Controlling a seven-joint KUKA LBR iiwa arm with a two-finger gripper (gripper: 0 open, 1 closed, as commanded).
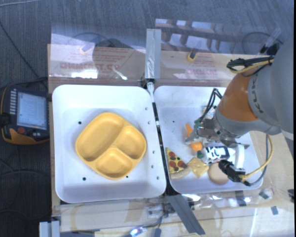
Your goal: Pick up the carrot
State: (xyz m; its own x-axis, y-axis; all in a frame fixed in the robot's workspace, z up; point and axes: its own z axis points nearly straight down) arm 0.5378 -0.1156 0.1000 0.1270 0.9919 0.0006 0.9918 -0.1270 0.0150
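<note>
Over two white bins, one arm's gripper (201,138) hangs low.
Left bin (64,181): one yellow tray (111,144). Right bin (173,100): one carrot (189,130), pizza slice (175,162), cracker (198,167). Jaw state unclear.

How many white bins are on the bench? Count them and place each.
2. The left bin holds a yellow divided plate; the right bin holds toy food under the arm, so smaller items there may be hidden.
</note>
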